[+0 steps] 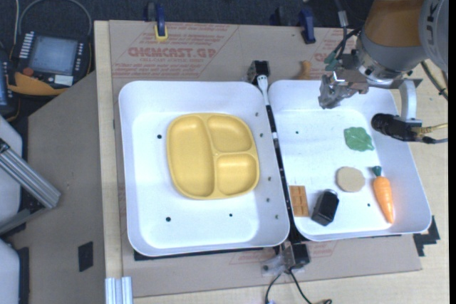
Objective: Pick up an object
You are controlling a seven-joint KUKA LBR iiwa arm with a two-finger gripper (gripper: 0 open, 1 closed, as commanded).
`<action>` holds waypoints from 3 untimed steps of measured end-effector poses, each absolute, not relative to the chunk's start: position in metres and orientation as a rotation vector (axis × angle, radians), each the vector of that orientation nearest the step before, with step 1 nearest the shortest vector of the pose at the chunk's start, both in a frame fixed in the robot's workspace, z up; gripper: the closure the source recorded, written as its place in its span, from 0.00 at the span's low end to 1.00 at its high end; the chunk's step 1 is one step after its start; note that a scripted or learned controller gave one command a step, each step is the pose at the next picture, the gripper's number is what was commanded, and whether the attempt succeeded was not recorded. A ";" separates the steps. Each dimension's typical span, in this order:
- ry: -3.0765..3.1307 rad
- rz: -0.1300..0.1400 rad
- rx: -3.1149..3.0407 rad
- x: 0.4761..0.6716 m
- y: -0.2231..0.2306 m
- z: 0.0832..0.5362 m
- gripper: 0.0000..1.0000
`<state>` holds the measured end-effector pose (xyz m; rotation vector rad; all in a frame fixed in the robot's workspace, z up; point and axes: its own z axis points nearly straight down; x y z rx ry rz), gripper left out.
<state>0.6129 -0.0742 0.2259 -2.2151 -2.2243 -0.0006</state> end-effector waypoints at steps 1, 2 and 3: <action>-2.225 0.000 -2.212 0.584 -0.017 0.227 1.00; -2.222 0.003 -2.215 0.555 0.022 0.228 1.00; -2.223 0.003 -2.213 0.533 0.078 0.218 1.00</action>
